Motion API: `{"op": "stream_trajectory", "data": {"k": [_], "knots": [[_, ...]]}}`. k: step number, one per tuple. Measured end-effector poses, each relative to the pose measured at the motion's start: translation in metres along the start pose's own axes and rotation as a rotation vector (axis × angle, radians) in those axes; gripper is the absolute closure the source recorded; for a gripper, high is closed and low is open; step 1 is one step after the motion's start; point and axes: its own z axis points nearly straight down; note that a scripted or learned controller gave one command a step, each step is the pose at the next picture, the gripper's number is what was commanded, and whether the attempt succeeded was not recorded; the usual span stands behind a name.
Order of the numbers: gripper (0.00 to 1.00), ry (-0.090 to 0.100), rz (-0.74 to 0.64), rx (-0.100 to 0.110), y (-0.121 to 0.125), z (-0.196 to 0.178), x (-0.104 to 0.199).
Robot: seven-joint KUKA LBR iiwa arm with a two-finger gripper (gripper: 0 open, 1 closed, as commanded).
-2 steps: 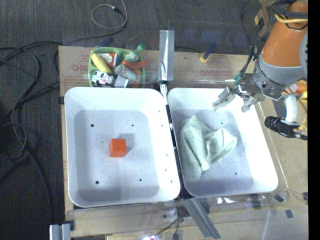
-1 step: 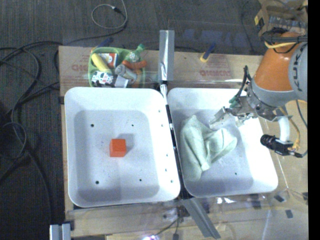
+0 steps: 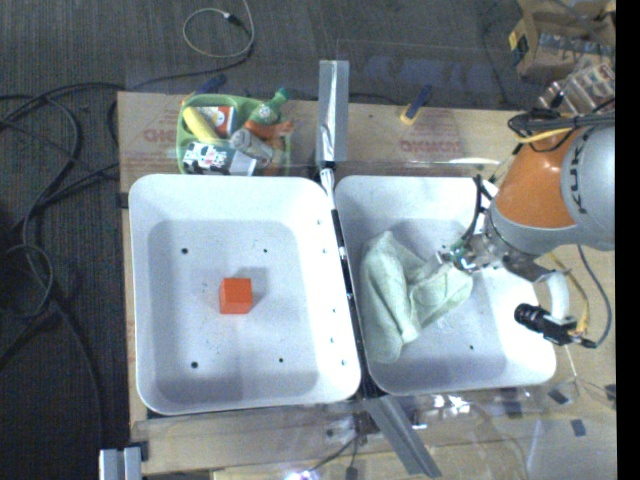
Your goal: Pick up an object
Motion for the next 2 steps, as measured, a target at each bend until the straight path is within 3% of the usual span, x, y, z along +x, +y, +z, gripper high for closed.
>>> {"op": "stream_trajectory", "data": {"k": [1,2], "knots": [[1.00,0.005,-0.001,0.001,0.0017,-0.0069,0.0016],[0.00,0.005,-0.001,0.002,0.0015,-0.0069,0.0014]]}}
